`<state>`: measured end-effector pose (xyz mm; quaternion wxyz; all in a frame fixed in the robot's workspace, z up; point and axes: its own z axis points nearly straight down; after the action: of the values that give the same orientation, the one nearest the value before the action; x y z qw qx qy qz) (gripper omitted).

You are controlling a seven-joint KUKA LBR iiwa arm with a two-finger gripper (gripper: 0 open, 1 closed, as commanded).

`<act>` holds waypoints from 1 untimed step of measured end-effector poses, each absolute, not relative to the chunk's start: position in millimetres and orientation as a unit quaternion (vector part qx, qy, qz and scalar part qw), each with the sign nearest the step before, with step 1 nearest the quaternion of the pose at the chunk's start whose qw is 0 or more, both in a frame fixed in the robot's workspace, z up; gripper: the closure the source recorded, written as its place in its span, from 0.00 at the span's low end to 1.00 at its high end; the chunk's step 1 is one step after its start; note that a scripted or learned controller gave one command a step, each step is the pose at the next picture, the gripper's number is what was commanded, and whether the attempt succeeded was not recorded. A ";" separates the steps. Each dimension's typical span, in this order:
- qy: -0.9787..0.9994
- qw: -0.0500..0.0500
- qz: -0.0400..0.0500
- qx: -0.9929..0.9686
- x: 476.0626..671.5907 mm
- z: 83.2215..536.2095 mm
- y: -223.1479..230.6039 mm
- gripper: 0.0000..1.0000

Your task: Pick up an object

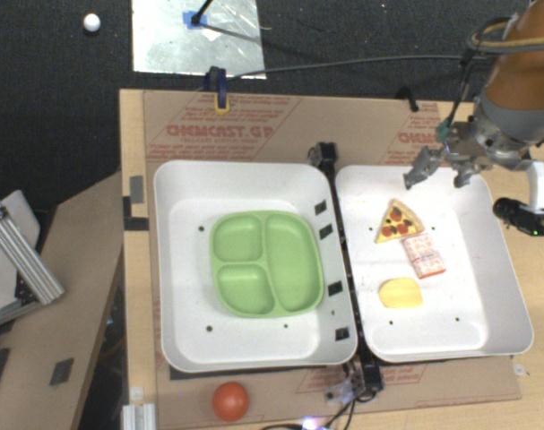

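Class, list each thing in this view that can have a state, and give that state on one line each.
tool: open, above the right bin's far edge, holding nothing
pizza slice: lying flat in the right bin
pink packet: flat, next to the pizza slice
yellow piece: flat in the right bin
green tray: upright in the left bin

— Where is your arm [521, 70]?

— It comes in from your upper right, the orange band uppermost and the grey wrist below it, bent down and to the left.

— And the tool [440, 171]?

— It hangs at the wrist's end with its two fingers spread apart, tips pointing down, nothing between them.
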<state>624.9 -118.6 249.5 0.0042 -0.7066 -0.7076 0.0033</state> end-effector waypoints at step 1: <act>-0.708 -0.001 -0.001 -0.706 627.0 256.8 -118.3 0.00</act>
<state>627.0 -118.3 256.8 -0.0006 -0.7059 -0.7084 -0.0005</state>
